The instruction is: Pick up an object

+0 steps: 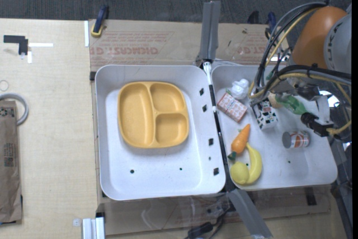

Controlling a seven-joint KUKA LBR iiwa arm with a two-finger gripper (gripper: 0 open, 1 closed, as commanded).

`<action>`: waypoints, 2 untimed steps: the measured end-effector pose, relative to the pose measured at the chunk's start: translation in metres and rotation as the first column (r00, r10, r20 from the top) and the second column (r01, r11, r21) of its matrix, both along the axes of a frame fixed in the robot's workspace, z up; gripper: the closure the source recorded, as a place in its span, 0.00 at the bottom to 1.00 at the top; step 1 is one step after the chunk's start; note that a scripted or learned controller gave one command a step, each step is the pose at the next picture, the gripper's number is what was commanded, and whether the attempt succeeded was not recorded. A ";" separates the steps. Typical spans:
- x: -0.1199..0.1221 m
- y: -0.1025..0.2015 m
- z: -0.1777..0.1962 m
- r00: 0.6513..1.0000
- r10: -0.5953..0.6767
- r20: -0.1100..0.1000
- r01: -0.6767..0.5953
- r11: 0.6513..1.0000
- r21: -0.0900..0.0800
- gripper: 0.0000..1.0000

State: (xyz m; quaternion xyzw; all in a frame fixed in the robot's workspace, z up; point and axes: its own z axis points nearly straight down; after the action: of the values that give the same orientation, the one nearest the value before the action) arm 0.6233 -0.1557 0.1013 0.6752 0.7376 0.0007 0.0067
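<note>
The things to pick from lie in the right bin (313, 168), a shallow white tray, scattered over its left and middle parts. Nearest the gripper is a small black-and-white spotted block (267, 116), sitting about mid-bin. The gripper (266, 102) hangs just above that block, wrapped in dark cables and hoses. Whether it is spread or closed cannot be told, and nothing can be seen held in it.

Left of the block is a pink patterned box (232, 106), lying flat and turned at an angle, close to the bin's left wall. Just above the box is a crumpled white object (240, 87). Below the box an orange carrot (241, 139) lies at a slant, its lower end meeting a banana (255, 162) that curves around a round yellow fruit (239, 174) in the bin's lower left corner. Right of the block, a green bottle (291, 103) lies partly under the cables, and a small can (295, 139) with a red label lies on its side — apart from the other things.

The grey arm enters from the right, its orange band (316, 33) at the upper right above the bin.

The left bin (151, 179) touches the right one along a shared edge and holds a yellow divided plate (152, 115) with three compartments — set flat near the middle. Brown cardboard (145, 42) lies behind both bins, with a blue-and-yellow clamp (99, 20) at its upper left corner. A brown paper bag (8, 159) rests at the far left of the bench.
</note>
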 end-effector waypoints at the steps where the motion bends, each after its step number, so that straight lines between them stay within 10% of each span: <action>1: 0.001 -0.002 0.012 1.000 -0.001 0.004 0.001 1.000 -0.003 1.00; 2: 0.014 0.037 0.084 1.000 -0.002 -0.011 0.002 1.000 0.006 1.00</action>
State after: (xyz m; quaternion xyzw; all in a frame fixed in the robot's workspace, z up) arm 0.6369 -0.1185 0.1853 0.6758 0.7371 -0.0009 0.0005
